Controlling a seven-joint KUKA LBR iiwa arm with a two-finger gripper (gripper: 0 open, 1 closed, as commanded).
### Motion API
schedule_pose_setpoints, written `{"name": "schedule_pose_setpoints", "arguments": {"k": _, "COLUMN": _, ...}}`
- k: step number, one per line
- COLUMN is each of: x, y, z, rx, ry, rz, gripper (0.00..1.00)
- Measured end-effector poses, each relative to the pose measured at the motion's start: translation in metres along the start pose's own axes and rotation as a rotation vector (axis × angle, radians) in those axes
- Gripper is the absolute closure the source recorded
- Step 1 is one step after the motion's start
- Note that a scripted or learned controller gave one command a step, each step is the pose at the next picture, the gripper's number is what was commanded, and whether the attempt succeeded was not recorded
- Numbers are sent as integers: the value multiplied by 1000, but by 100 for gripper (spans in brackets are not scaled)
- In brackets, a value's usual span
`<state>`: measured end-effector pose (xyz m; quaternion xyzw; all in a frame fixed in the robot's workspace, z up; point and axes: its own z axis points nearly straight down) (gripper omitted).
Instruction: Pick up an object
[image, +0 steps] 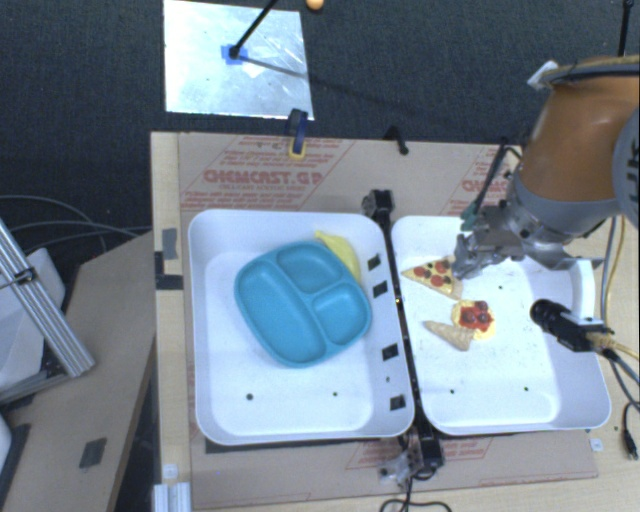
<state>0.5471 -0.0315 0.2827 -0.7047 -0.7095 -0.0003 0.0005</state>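
The pizza slice (432, 275) nearest the gripper (466, 265) looked the likeliest thing to be picked. It lay in the right bin (520, 400), near that bin's far-left corner, just on the right of the black divider (392, 320) that joined the two bins. The gripper hung low at the slice's right end, apparently touching or just above its crust edge; whether it actually touched could not be told. Whether it was spread or pressed together could not be told either, for the tip was small and dark against the wrist. Nothing was visibly pinched.

The slice ran roughly left to right, its point toward the divider and its wide end under the gripper. So the slice lay to the left of the gripper, along its own long axis. My judgement was that a sound grasp called for a short shift left, toward the middle of the slice, with the closing line set across that axis.

Outward from the divider, a second pizza slice (465, 323) lay further right and nearer the camera, tilted, well within reach of the arm (575, 150) too. On the divider's left, in the left bin (215, 400), sat a blue compartment plate (300, 302), with a yellow banana (343, 250) tucked at its far edge, closer to the divider. Both were well apart from the gripper.
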Motion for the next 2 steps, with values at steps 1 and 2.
{"name": "schedule_pose_setpoints", "arguments": {"k": 1, "x": 37, "y": -53, "z": -66, "rx": -6, "ry": 1, "rz": -1, "gripper": 100}}
{"name": "schedule_pose_setpoints", "arguments": {"k": 2, "x": 105, "y": -60, "z": -131, "rx": -9, "ry": 2, "rz": -5, "gripper": 100}}
